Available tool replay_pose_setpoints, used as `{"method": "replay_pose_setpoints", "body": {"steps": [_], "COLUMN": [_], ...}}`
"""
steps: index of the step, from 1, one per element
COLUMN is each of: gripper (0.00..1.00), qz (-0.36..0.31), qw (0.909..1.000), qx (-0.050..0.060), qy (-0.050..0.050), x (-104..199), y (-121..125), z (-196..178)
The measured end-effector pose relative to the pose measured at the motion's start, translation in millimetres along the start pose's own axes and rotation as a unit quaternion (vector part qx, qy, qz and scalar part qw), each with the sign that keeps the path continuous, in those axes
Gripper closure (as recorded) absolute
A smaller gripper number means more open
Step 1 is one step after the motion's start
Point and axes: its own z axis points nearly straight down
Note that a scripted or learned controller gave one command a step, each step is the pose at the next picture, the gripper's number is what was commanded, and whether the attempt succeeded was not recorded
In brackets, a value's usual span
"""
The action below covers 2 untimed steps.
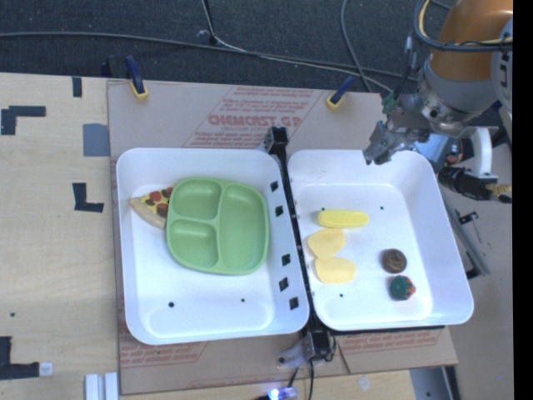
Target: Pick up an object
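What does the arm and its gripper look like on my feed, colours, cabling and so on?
The arm shows a rounded orange section above a grey metallic wrist. Thin yellow and dark cables loop around the orange part. Below the wrist, the gripper is a dark, compact assembly with small mechanical parts; its details are too small to make out. A white fitting and black cabling sit to the right of the wrist.

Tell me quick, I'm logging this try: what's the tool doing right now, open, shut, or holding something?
Tool: above the far rim of the right bin, nothing seen in it; whether it is open or shut cannot be told.
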Motion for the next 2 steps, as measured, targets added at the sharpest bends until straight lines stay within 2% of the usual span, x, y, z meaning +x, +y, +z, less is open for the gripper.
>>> {"method": "replay_pose_setpoints", "body": {"steps": [1, 2], "gripper": [1.00, 1.00], "qz": [-0.001, -0.001], "qw": [1.0000, 1.0000], "qx": [0.001, 0.001], "qy": [0.000, 0.000], "x": [56, 111], "y": [-14, -28], "z": [4, 27]}}
